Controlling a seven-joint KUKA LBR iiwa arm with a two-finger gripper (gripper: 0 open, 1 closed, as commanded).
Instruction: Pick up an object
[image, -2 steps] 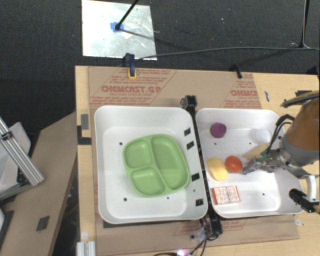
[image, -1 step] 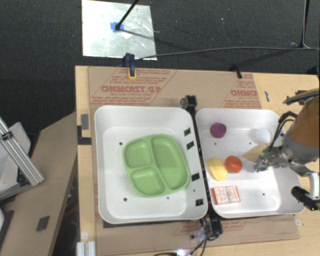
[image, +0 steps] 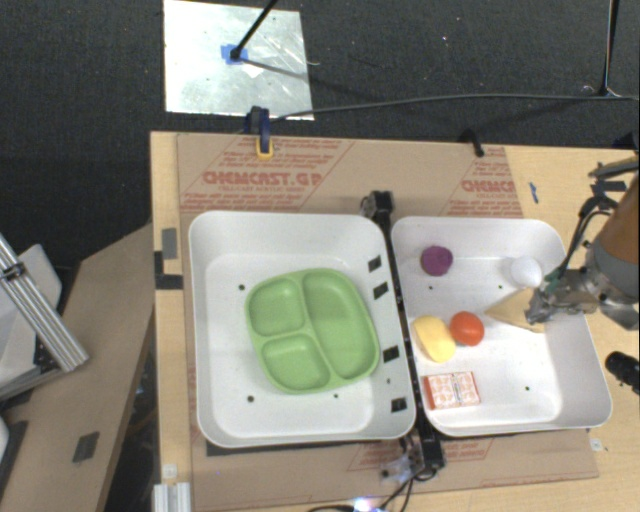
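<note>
The right bin (image: 575, 395) holds several small objects. A purple piece (image: 436, 260) lies near its back left and a white ball (image: 524, 270) near its back right. A yellow piece (image: 434, 338) and an orange-red ball (image: 466, 327) sit side by side at the left. A red and white box (image: 451, 389) lies near the front. A tan wedge (image: 508, 311) lies at mid-bin. My gripper (image: 553, 299) reaches in from the right, low over the bin, at the wedge's right end and just in front of the white ball.
The left bin (image: 215, 300) holds a green divided tray (image: 310, 330). Black clips line the divider (image: 392, 300) between the bins. The grey arm (image: 615, 260) crosses the right bin's right rim. A silver sheet (image: 235, 60) lies beyond the bench.
</note>
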